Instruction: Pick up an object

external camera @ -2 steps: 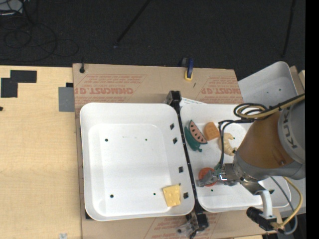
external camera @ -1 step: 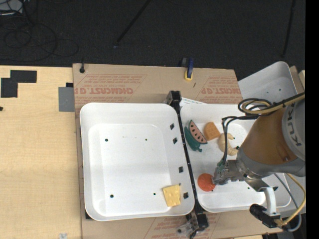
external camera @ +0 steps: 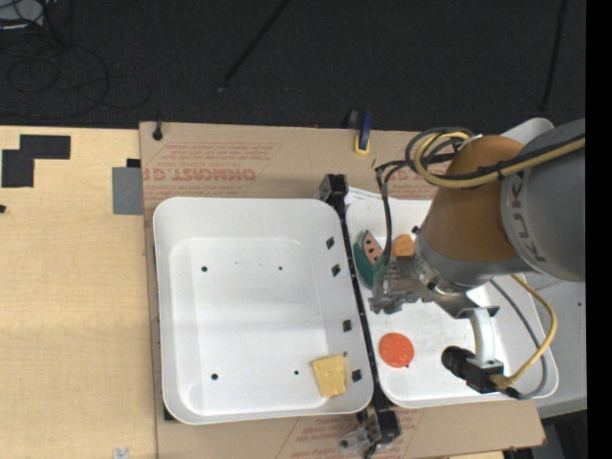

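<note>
My gripper [external camera: 382, 290] hangs low over the left side of the right bin [external camera: 430, 395], close to the divider between the bins. A teal object [external camera: 366, 254] lies just above it at the bin's left wall, with a small orange piece [external camera: 403, 245] beside it to the right. A round orange-red disc [external camera: 396, 350] lies on the bin floor below the gripper, apart from it. In the left bin [external camera: 182, 256] a pale yellow block [external camera: 331, 375] rests near the lower right corner. The arm's wrist hides much of the right bin.
The two white bins sit side by side on a cardboard sheet [external camera: 220, 165] on the wooden bench. A black clip strip [external camera: 346, 285] runs along the seam between them. A blue and yellow clamp [external camera: 361, 132] stands at the sheet's far edge.
</note>
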